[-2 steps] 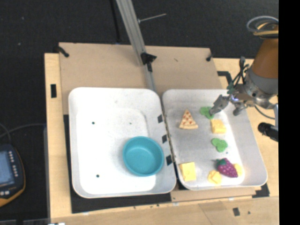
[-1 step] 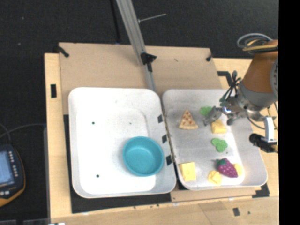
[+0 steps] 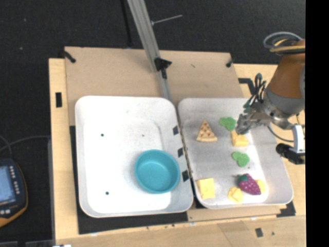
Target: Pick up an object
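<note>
1. Plastic, by the look of them, are the small toy foods lying nearest us in the right-hand shallow white bin [image 3: 277, 187]: a pale yellow cube [image 3: 206, 188], a small yellow wedge [image 3: 235, 194] and a purple bunch of toy grapes [image 3: 249, 184] touching a yellow piece behind it. We judge all of them light, stiff and rather slick.
2. In the left-hand white bin [image 3: 103, 122] sits a round teal bowl [image 3: 156, 171], upright, near the front right corner. It looks rigid; a thin rim would be the only purchase.
3. Further back in the right bin lies a green leafy toy piece [image 3: 240, 159], and beyond it a yellow block of toy cheese [image 3: 239, 140].
4. That block is the likely target, we think. It lies just below the claw [image 3: 243, 123], which hovers over the bin's back right part. We would take it across its flat opposite sides, since a hard smooth block may squirt out of an off-centre pinch.
5. We cannot tell how wide the claw stands, and we see nothing held in it.
6. Beside it lie a second green toy piece [image 3: 227, 122] and a triangular toy pizza slice [image 3: 206, 132].
</note>
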You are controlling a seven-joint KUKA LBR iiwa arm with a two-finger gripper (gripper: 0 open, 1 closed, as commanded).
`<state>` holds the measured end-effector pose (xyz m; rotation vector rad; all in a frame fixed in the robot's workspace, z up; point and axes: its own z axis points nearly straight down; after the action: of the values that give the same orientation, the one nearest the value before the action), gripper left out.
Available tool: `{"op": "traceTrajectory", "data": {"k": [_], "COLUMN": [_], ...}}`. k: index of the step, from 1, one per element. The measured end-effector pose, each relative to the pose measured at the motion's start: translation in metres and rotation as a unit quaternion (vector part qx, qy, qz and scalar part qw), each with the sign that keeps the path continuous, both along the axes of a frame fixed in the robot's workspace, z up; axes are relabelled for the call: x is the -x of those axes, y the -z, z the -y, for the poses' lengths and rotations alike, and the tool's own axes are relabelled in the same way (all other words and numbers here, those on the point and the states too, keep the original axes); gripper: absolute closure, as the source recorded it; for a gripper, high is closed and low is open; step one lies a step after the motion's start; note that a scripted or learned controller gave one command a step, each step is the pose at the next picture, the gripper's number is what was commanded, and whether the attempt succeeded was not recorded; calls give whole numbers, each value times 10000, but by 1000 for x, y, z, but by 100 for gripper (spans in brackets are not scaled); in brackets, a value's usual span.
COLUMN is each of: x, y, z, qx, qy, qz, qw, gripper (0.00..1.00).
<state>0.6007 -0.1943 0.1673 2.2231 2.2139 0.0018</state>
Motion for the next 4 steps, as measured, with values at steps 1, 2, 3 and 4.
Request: {"op": "traceTrajectory", "data": {"k": [1,2,3,4], "x": [-5,-5,-10,-19], "y": [-56,-99,-105,-91], "z": [-9,-8,-56,-101], "qx": [-1,-3,-12,-9], "qy": [-40,-38,-35,-30], "qz": [21,-6,-16,-20], "qw": [10000,10000,10000,10000], "gripper": [100,100,100,100]}}
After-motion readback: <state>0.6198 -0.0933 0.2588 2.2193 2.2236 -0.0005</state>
